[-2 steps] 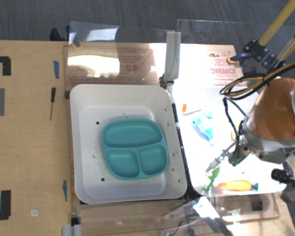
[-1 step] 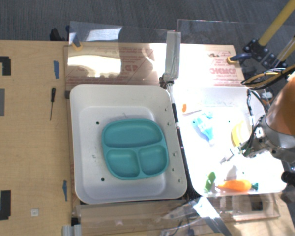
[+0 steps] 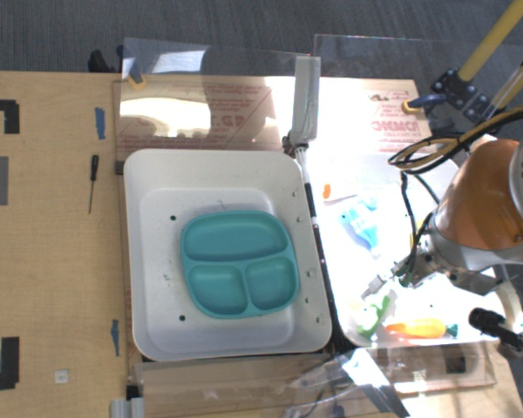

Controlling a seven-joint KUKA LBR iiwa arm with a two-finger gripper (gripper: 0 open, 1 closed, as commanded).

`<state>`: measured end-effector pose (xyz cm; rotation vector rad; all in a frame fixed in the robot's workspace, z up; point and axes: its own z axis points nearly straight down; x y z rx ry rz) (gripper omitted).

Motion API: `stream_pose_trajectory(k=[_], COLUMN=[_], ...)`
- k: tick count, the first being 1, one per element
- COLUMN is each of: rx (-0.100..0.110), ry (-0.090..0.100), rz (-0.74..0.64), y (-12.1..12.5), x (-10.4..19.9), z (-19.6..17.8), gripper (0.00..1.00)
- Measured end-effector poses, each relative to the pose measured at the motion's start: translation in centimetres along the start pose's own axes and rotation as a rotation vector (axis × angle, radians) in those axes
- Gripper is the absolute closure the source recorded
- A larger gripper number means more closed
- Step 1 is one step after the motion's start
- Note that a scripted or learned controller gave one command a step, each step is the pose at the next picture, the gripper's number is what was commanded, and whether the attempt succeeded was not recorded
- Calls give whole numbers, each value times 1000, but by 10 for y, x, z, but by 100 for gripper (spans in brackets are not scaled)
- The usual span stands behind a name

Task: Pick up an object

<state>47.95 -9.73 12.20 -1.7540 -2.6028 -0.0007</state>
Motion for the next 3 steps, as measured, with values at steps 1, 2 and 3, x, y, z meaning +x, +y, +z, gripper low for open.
stream_pose_trajectory(k=[1,2,3], rx=[-11,-14,-3], ry=[-6,-8,-1], rz=[521,519,1062], y=[-3,-2,11], x=[-16,-16,25], z=[34,23,-63], gripper=[0,100,100])
